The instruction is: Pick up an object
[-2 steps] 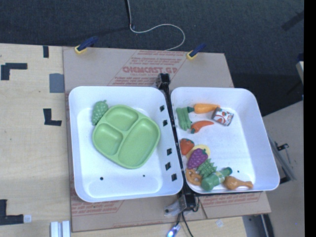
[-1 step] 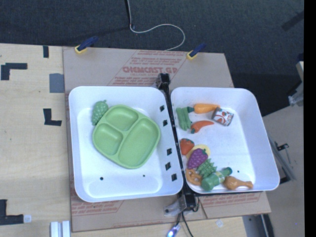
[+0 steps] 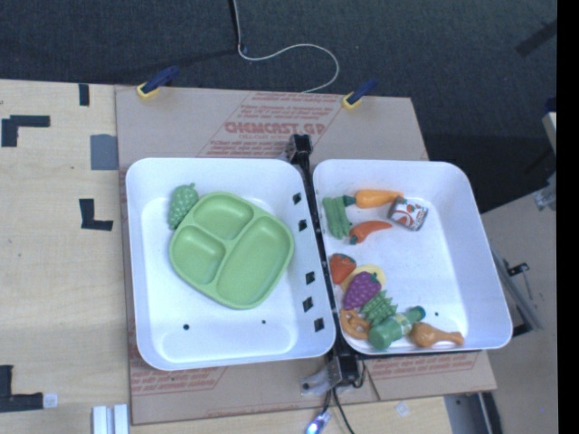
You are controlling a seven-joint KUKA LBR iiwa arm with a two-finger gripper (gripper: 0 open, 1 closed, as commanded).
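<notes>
Cardboard (image 3: 262, 125) under bins; green plate (image 3: 232, 251) left; toys (image 3: 375, 269) right

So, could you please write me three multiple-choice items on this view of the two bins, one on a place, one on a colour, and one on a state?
1. Where does the small can lie?
A. In the left bin
B. In the right bin
C. On the cardboard

2. What colour is the divided plate?
A. Green
B. Red
C. Blue

3. How does the divided plate sit?
A. Flat, face up in its bin
B. Standing on edge
C. Upside down

Answers:
1 B: the can rests near the top of the right bin, beside the carrot.
2 A: the plate is light green against the white left bin.
3 A: its three compartments face up.
</notes>
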